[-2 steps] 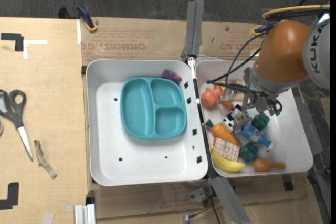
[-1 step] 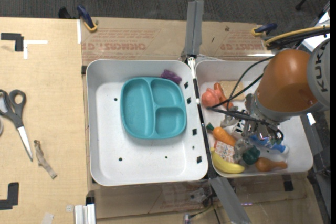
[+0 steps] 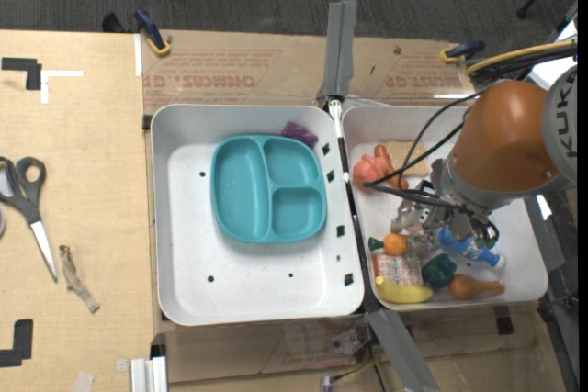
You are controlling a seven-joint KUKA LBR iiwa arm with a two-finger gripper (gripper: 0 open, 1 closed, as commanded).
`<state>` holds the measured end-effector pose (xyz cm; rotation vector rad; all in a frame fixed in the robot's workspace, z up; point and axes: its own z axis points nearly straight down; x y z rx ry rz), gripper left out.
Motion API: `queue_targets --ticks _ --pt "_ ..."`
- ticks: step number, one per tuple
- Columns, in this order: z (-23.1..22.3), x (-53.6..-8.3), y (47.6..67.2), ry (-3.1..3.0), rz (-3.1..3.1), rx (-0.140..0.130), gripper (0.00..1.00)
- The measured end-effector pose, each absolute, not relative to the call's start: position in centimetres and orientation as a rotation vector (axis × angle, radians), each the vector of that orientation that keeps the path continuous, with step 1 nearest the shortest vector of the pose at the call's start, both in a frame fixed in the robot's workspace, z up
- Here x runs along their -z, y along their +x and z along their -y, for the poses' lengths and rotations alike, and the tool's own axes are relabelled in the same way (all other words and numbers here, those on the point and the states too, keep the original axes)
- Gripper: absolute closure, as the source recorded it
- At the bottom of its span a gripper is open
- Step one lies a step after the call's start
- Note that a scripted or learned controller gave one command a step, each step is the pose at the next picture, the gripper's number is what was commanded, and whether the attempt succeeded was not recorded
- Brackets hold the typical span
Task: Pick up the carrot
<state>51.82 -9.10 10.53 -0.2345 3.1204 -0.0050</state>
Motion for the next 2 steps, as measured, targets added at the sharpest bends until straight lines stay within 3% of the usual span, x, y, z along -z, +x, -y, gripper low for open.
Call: queue_targets --ticks 1,2 --pt "9.09 -10.53 51.82 -0.234 -3.121 0.005 0.0" --pt "9.3 -9.58 51.7 -0.19 -3.128 0.001 0.0"
